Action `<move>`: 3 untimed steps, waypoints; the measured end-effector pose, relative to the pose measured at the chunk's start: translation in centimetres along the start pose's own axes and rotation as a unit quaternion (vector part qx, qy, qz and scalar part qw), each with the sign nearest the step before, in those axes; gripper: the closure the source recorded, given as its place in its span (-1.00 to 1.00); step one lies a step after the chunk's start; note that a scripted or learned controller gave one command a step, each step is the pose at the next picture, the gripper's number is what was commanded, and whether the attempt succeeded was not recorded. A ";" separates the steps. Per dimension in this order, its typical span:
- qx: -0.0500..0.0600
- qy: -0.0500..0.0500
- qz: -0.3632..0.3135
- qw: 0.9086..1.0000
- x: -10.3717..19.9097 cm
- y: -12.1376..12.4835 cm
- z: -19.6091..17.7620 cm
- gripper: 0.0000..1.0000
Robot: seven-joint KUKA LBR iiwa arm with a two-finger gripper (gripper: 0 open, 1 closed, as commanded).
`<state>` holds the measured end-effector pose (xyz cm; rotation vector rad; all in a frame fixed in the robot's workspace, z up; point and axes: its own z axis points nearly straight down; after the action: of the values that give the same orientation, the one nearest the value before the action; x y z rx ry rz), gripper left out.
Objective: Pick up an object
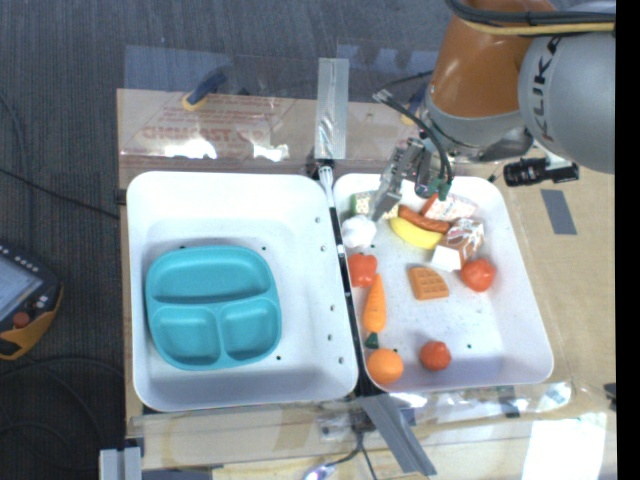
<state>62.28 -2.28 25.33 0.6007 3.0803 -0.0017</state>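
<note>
We see the claw (412, 180) low over the banana (415, 230), probably to grasp it; its opening we cannot tell.

Food crowds the right bin's (525, 353) far end (near-right floor lies open), 1 teal tray (212, 304) fills the left bin (140, 203).

Teal divided tray (212, 303) lies in the left bin (150, 193); handheld controller (22, 303) left.
</note>
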 end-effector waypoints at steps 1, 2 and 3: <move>0.001 0.000 -0.073 0.997 -4.5 -5.9 6.4 1.00; 0.001 0.000 -0.073 0.997 -4.5 -5.9 6.3 -1.00; 0.000 0.000 -0.040 0.999 -5.9 -7.1 14.3 -1.00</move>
<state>65.19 -11.07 11.04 0.4766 3.1010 -0.0020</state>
